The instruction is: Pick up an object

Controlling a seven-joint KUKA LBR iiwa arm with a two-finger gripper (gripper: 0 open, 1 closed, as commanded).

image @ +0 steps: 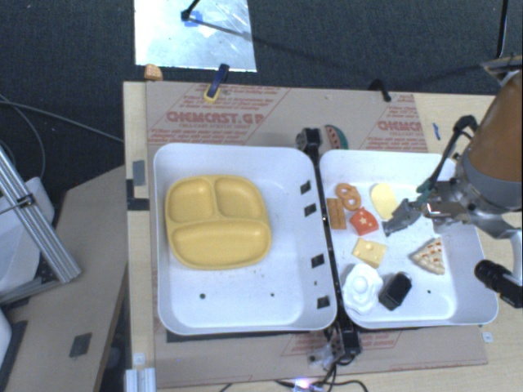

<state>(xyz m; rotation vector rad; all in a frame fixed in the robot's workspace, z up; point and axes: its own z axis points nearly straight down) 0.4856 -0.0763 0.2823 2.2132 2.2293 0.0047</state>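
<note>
A yellow divided tray point(217, 221) sits in the left bin point(237, 300), three compartments facing up, roughly centred but a little toward the far side. Behind the bins, the brown board point(270, 113) shows red printed lettering, and a small blue-and-yellow tool point(216, 82) lies at its far edge. Just past that, a shiny silver sheet point(194, 21) lies on the dark carpet point(65, 39), with a small orange block point(153, 73) near its corner. To the left stands an aluminium frame rail point(33, 219), tilted, beside some thin cables point(24, 121).
</note>
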